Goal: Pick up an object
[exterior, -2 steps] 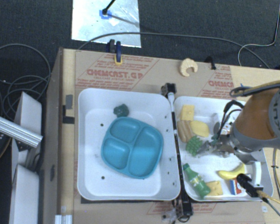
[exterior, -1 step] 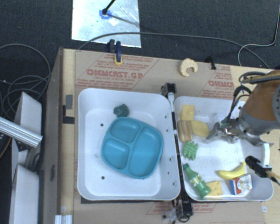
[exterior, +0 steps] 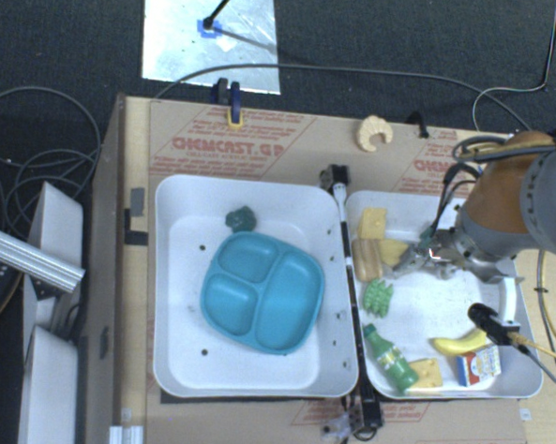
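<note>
We're hovering the hand (exterior: 415, 260), can't tell open or closed, beside the yellow block (exterior: 393, 251); next we're needing to descend.

Colours all over this bench — the left bin (exterior: 175, 285) is white and carries a bright sky-blue divided plate (exterior: 260, 290), with a small dark teal lump (exterior: 241, 219) just above it. The right bin (exterior: 522, 377) is white too: pale yellow block (exterior: 374, 222), tan bread-like piece (exterior: 367, 259), spiky light-green toy (exterior: 378, 296), green bottle (exterior: 389, 358), yellow banana (exterior: 459, 344), and a red-white-blue carton (exterior: 477, 366). The arm (exterior: 518, 208) shows grey with orange.
</note>
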Motion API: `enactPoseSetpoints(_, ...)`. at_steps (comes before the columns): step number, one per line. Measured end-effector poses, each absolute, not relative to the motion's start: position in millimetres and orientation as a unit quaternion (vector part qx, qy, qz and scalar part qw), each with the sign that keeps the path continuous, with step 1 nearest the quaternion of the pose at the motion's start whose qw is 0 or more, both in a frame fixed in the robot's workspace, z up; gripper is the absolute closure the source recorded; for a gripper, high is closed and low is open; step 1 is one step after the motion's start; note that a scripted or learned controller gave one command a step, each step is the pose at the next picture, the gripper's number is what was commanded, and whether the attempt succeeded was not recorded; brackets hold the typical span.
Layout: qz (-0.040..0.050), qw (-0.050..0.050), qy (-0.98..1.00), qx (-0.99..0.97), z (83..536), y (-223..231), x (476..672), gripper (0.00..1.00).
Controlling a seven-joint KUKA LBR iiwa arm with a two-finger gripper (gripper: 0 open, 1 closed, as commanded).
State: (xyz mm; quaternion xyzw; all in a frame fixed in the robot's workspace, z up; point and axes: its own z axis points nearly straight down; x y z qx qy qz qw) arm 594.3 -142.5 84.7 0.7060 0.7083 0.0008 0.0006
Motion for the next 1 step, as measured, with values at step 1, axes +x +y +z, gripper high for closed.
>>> enactPoseSetpoints(1, -0.0249, -0.033, 0.7, 0.713, 78.3, -139.4, 628.7, 0.0)
